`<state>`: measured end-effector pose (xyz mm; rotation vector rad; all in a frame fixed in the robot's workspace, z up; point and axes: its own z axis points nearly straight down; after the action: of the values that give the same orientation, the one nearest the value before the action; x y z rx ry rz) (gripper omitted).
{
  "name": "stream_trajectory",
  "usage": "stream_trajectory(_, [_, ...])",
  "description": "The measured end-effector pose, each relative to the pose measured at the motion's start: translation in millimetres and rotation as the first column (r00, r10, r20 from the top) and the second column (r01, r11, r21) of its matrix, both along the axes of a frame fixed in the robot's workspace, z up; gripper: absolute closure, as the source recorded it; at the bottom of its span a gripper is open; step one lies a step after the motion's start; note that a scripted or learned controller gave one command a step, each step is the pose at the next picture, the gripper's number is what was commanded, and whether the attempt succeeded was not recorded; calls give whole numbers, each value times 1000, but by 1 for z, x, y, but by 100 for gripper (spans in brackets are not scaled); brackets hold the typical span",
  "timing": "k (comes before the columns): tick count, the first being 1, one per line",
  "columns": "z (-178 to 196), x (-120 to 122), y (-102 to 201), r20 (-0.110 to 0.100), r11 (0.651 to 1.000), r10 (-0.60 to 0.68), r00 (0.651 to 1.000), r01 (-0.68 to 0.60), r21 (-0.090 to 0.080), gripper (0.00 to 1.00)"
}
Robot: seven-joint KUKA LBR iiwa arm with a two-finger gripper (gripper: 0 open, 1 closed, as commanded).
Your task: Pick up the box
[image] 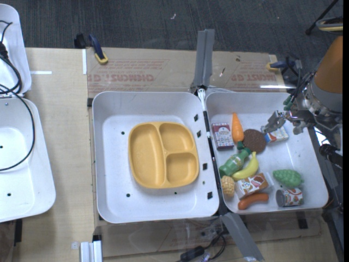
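Observation:
A dark red box (222, 135) lies flat in the right bin (316, 162), near its left wall. A red and white carton (252, 184) lies toward the front, and a small white and blue box (278, 136) rests near the back right. My gripper (271, 125) hangs just above and to the left of that small box, close to the brown round cookie (254, 140). Whether it touches the small box I cannot tell.
The right bin also holds a carrot (237, 126), a green bottle (235, 162), a banana (247, 168), corn (227, 186), a sausage (253, 201), a green leafy vegetable (287, 177) and a can (289, 197). A yellow divided plate (163, 154) sits in the left bin (109, 146).

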<state>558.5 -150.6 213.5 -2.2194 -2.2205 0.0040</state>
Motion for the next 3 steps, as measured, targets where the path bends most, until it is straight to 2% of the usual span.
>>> stream_trajectory(1, [-99, 42, -63, -4, 993, -121, 993, 121, 10, 0])
stream_trajectory(2, [-119, 42, -50, 8, 995, -103, 995, 103, 0, 0])
stream_trajectory(3, [-110, 42, -50, 8, 995, -102, 995, 102, -1, 100])
